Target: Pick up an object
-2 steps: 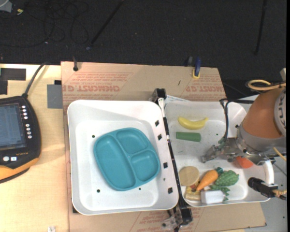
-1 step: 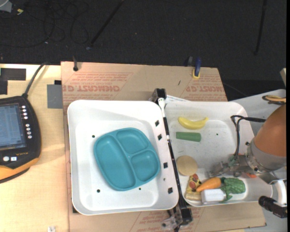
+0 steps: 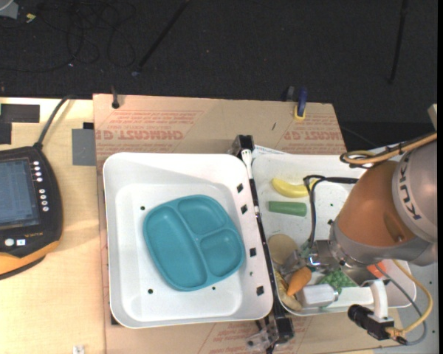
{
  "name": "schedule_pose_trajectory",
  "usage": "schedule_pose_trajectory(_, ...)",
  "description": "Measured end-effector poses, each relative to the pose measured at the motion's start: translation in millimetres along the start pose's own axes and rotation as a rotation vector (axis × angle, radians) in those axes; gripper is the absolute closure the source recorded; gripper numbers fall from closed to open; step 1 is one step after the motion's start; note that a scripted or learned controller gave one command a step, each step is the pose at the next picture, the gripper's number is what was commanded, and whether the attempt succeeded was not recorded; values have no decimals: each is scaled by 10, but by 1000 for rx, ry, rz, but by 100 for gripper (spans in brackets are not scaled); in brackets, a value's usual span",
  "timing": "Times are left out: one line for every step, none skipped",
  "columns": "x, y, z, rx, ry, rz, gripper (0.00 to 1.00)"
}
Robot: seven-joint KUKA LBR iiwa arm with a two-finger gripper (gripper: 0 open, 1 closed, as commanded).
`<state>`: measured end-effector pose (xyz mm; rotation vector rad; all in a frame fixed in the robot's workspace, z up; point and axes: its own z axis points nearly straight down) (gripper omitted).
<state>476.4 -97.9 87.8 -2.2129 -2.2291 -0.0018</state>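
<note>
Camera view looks down at a slant on a table (image 3: pixel 74 220) with two shallow white bins side by side on a cardboard sheet (image 3: pixel 207 124). One left bin (image 3: pixel 133 175) holds a single teal divided plate (image 3: pixel 193 240), lying flat, its long axis running from upper left to lower right, with one long compartment and two smaller ones. One right bin (image 3: pixel 332 164) holds the small things: one yellow banana-shaped piece (image 3: pixel 289 188) near the back, lying roughly across the bin with its ends curving toward the back; one green bar (image 3: pixel 287 208) just in front of it, its long axis left to right, parallel to the banana piece; one tan round thing (image 3: pixel 282 247) further forward near the divider between the bins; one orange carrot-shaped piece (image 3: pixel 298 280) at the front, its long axis tilted from lower left to upper right; one green leafy piece (image 3: pixel 334 277) just to its right; one grey-white block (image 3: pixel 317 295) just in front of the carrot piece. The arm (image 3: pixel 387 205), grey with an orange band, reaches in from the right and covers much of the right bin. Its end effector (image 3: pixel 317 260) hangs over the front of that bin, close above the carrot piece and the leafy piece; whether it touches either, or whether it is spread or pressed together, I cannot tell, since the wrist hides it. A black handheld screen (image 3: pixel 15 201) rests on the table well to the left of the bins
</note>
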Motion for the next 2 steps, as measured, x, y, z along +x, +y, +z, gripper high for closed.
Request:
schedule_pose_trajectory(-60,-4,-102,2,0,11,100)
schedule_pose_trajectory(644,531,-1049,-8,1,-2,100)
